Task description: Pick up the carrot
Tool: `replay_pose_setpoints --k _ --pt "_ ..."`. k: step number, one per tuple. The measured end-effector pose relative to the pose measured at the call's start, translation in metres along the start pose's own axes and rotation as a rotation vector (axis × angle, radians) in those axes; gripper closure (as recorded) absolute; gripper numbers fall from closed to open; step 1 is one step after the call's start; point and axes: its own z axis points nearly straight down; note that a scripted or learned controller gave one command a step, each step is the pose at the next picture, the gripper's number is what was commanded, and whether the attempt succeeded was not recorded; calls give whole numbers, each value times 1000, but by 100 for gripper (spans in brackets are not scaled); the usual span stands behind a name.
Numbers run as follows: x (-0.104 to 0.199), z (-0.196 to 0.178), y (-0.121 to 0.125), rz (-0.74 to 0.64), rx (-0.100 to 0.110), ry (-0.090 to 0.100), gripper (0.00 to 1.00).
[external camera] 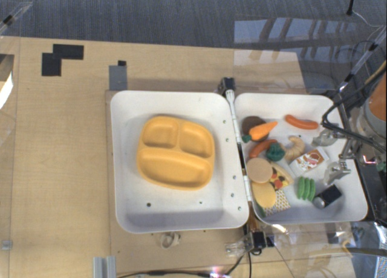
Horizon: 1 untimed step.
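The carrot (264, 130), orange with a green leafy end pointing lower left, lies tilted in the upper left part of the right bin (357, 210). It rests among other toy foods, next to a dark brown piece (252, 123). My gripper (332, 156) hangs over the right side of that bin, well to the right of the carrot and slightly nearer the camera. Its silvery fingers (327, 139) are spread open with nothing between them. The arm's orange band (379, 103) shows at the view's right edge.
A yellow divided plate (176, 151) sits in the left bin (127, 210). Around the carrot lie a red sausage (301, 122), a second sausage (260, 148), a teal piece (276, 151), a white packet (308, 161), green pods (305, 188) and a black cylinder (327, 197).
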Motion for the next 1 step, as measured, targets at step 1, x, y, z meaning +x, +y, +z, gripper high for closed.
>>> replay_pose_setpoints --k 1 --pt "-27 107 92 -48 -10 7 0"
